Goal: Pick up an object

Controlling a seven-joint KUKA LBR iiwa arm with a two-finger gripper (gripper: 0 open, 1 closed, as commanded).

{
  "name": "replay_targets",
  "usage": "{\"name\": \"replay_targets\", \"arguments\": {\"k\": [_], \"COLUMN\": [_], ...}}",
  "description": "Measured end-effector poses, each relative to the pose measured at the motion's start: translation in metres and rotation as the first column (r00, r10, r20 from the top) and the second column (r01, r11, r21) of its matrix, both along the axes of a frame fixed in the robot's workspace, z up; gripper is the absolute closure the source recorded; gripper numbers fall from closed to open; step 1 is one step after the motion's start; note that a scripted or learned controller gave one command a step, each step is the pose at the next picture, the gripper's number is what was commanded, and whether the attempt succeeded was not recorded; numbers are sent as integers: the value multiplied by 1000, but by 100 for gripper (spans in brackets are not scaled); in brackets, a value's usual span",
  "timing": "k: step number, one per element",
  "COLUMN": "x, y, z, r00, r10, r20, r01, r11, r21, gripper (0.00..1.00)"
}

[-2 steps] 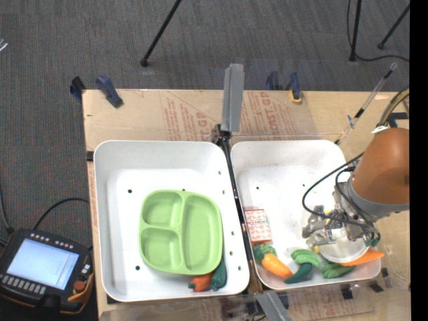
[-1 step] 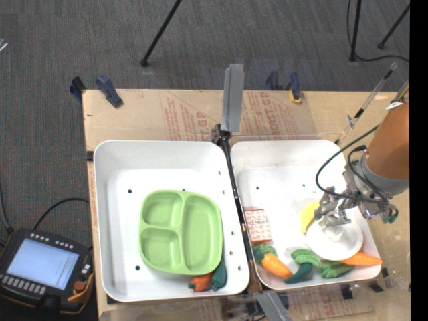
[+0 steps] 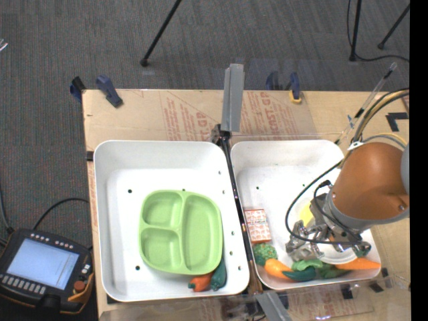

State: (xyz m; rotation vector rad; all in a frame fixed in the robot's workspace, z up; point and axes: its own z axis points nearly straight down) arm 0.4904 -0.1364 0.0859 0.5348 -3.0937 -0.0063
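Tool (image 3: 309, 241), grip state unclear, crowded by toy vegetables (image 3: 294, 269) and card box (image 3: 257, 225).

arm (image 3: 371, 182): orange band | grey wrist | black cables | metal pincer (image 3: 309, 241)

White bins (image 3: 114, 179) hold a lime-green divided tray (image 3: 180, 231), orange carrots (image 3: 277, 268) and a red-patterned packet (image 3: 257, 225).

The brown cardboard sheet (image 3: 167, 109) lying on the counter (image 3: 328, 116) behind the two bins carries red printed lettering and lines, but it stands upside down and is too blurred to read. The small box (image 3: 257, 225) in the right bin (image 3: 287, 154) has an orange-red printed face; its words cannot be read.
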Motion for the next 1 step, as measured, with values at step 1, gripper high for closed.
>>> {"name": "replay_targets", "arguments": {"k": [1], "x": [11], "y": [0], "z": [9], "r00": [999], "r10": [2], "r20": [39], "r01": [-2], "r11": [1000], "r21": [-4], "gripper": [0]}}
